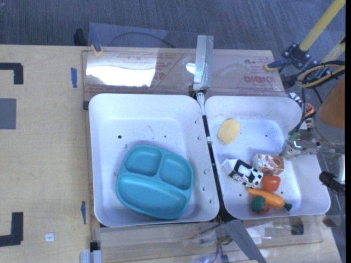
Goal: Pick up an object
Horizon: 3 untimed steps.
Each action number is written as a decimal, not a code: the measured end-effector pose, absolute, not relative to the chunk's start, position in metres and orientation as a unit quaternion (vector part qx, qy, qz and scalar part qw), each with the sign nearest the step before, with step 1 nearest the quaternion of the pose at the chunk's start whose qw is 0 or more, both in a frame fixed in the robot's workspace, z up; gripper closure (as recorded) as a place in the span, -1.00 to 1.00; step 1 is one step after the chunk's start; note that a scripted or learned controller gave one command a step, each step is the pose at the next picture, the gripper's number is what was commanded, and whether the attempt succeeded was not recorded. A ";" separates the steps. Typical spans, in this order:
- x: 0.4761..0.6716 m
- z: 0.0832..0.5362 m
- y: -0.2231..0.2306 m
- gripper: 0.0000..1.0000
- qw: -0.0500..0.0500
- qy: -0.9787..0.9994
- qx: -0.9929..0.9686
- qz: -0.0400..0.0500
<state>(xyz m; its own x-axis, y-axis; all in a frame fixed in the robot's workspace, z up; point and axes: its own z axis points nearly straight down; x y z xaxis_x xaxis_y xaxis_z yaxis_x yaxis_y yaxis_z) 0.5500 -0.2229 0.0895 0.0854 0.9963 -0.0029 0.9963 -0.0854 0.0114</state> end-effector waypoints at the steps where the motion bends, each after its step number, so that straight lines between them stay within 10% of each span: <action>1: 0.508 0.087 -0.178 1.00 0.001 0.675 0.738 0.001; 2: 0.488 0.243 -0.134 1.00 0.004 0.671 0.741 0.003; 3: 0.479 0.227 -0.215 1.00 0.001 0.798 0.602 -0.001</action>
<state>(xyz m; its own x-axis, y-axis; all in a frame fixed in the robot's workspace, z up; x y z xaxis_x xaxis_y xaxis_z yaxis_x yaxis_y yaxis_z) 0.4792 -0.2151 0.2273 -0.2751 0.9614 -0.0019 0.9614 0.2751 -0.0002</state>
